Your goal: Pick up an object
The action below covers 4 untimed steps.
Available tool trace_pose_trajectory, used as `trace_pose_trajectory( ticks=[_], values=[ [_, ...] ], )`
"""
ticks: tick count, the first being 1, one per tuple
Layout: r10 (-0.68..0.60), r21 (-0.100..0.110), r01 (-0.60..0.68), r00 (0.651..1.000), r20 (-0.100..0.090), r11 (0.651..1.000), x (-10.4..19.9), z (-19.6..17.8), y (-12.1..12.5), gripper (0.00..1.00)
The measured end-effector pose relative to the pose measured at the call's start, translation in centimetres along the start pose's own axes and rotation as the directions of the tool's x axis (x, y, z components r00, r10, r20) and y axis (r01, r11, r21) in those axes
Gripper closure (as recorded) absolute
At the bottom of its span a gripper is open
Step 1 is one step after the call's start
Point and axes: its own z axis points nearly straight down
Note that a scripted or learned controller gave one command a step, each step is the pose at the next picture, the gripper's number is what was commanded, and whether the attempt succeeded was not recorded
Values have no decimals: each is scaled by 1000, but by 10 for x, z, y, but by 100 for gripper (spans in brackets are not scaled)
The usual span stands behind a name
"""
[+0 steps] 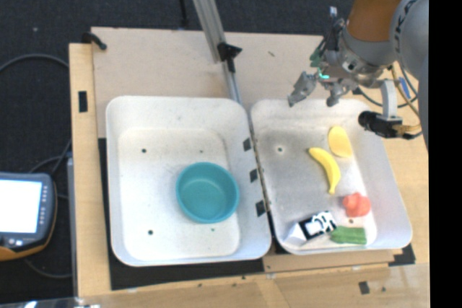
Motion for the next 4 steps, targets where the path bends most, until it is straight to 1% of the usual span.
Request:
trace_pose_trajectory(
  ticks=[1,2,3,4],
  values=[
    [5,4,-5,1000,3,1000,-8,45,-5,0],
    [5,5,-5,1000,2,1000,-17,106,-6,0],
    [7,3,-7,1000,2,1000,-19,142,-7,0],
    [9,-3,-9,1000,1,1000,-20,128,-5,100]
  ],
)
